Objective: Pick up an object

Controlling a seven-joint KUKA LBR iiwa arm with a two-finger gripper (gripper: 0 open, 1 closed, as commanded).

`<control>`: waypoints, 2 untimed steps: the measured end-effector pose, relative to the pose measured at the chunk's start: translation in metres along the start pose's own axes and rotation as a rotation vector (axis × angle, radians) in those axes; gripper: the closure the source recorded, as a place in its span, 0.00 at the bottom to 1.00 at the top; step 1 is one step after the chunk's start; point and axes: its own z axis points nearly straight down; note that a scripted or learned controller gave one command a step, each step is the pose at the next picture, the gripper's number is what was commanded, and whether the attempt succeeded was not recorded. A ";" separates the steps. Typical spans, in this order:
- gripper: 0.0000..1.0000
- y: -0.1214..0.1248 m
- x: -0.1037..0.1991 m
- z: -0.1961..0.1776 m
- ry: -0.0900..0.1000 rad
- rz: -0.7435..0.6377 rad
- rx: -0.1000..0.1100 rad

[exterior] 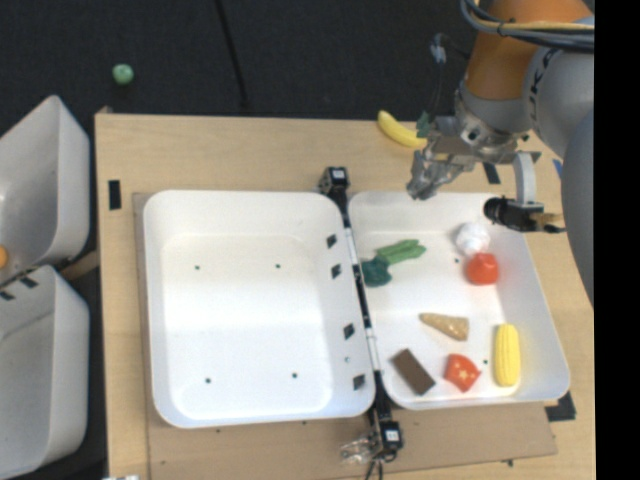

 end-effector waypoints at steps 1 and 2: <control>1.00 -0.003 0.009 -0.040 0.000 0.000 0.001; 1.00 -0.083 0.065 0.068 0.005 -0.006 0.013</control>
